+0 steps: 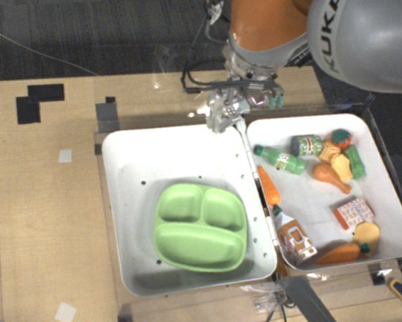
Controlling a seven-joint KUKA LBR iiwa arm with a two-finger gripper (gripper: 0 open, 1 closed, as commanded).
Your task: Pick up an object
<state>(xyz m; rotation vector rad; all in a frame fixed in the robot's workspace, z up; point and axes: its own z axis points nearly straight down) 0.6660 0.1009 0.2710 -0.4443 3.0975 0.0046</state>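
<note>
End effector [226, 112] hung above the far rims where the two bins met, jaw state impossible to tell, probably staged for a pick, while toy food, including a small green plastic bottle [281, 160], lay in the right-hand shallow white bin [398, 200].

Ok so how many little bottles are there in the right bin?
2. A green bottle lies near the right bin's back left corner, and a darker bottle lies just right of it, against the toy food pile. More may be hidden under that pile.
</note>
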